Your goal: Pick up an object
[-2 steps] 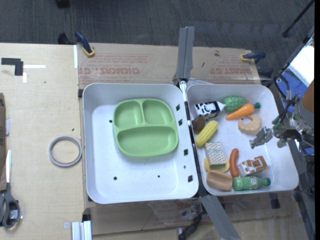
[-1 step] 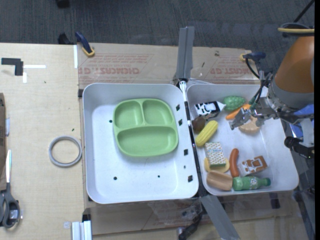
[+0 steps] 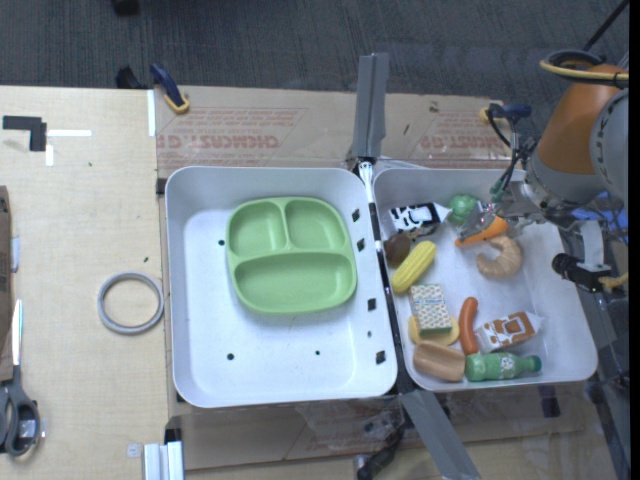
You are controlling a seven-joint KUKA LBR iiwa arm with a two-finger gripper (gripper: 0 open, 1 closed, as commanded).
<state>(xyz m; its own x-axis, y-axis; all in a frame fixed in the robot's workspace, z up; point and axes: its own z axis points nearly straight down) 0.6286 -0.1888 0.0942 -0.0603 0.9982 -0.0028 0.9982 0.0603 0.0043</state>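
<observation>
The right bin [image 3: 570,318] holds several toy foods. Among them are a corn cob [image 3: 413,266], a green broccoli piece [image 3: 463,207], an orange carrot [image 3: 483,231], a croissant [image 3: 500,258], a red sausage [image 3: 467,325] and a green bottle [image 3: 500,366]. My gripper [image 3: 497,208] hangs low over the bin's far right part, just right of the broccoli and right above the carrot's top end. The grey and orange arm [image 3: 580,133] behind it hides the bin's far right corner. I see nothing lifted off the bin floor.
A green divided plate [image 3: 290,253] lies in the left bin [image 3: 200,368]. A black and white item [image 3: 415,215], a checkered block [image 3: 430,306], a bun [image 3: 438,361] and an orange carton [image 3: 505,328] crowd the right bin. A tape roll [image 3: 130,301] and scissors [image 3: 18,408] lie on the bench at left.
</observation>
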